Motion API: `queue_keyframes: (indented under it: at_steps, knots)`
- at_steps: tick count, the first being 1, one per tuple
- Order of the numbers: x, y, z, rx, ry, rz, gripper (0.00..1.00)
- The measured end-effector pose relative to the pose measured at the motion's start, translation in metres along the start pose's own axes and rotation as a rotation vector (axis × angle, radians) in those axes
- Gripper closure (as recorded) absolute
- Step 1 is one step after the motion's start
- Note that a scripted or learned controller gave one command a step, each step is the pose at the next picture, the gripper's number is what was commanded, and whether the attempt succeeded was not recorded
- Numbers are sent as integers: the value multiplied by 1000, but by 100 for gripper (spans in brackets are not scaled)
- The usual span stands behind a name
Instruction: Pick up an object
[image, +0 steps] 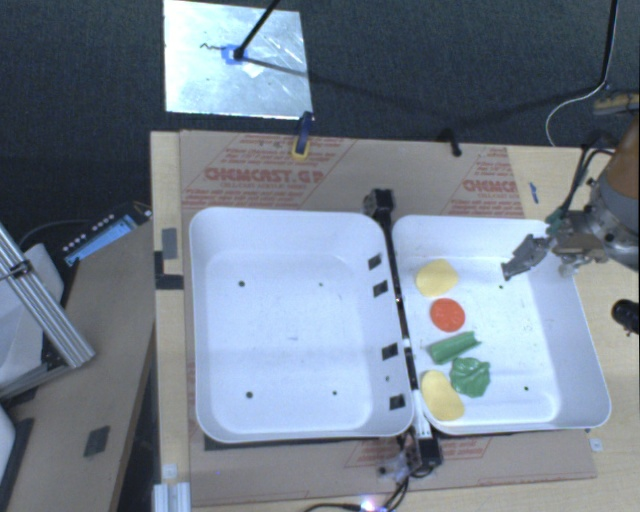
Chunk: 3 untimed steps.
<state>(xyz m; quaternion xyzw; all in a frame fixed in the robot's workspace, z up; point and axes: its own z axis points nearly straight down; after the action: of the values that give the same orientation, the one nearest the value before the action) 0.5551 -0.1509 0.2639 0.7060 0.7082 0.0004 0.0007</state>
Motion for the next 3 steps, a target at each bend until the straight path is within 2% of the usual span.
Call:
queue_keyframes:
  at_steps: [1,2,3]
  knots:
    - [60,-6,129,13,6,-5,0]
    - [2,57,182,-1,-3,3,0]
    - [58,-14,180,7,4,0,0]
